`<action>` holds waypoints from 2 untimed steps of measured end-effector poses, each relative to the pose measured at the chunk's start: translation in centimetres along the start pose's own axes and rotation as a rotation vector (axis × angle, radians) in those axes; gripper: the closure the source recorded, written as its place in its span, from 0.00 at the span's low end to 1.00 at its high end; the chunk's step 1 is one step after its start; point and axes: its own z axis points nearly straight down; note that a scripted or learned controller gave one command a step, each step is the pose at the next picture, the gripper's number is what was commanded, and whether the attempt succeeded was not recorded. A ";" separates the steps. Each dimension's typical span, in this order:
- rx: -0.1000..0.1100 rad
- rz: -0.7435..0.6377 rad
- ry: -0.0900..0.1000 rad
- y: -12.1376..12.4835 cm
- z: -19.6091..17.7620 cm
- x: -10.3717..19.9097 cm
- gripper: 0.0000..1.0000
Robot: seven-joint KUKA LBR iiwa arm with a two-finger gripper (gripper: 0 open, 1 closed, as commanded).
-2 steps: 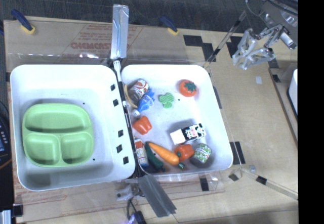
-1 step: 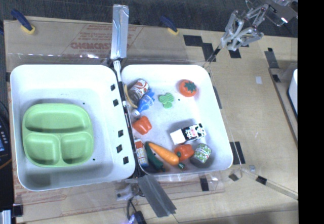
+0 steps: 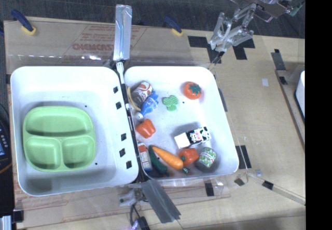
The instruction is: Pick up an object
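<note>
Risk, item one: your metal two-finger gripper (image 3: 224, 42), fingers apart and empty at one o'clock outside the right white plastic bin (image 3: 220, 120), may jostle crowded toys beside the orange plastic carrot (image 3: 167, 157) at six o'clock.

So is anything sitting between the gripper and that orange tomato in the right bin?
Nothing visible does. The gripper hangs above the right bin's far corner, and the tomato lies apart from the other toys, uncovered.
</note>
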 end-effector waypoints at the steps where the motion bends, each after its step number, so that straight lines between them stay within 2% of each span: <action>1: 0.007 -0.249 -0.002 -2.6 -1.3 5.0 1.00; 2: 0.008 -0.365 -0.002 -3.0 -1.2 5.6 1.00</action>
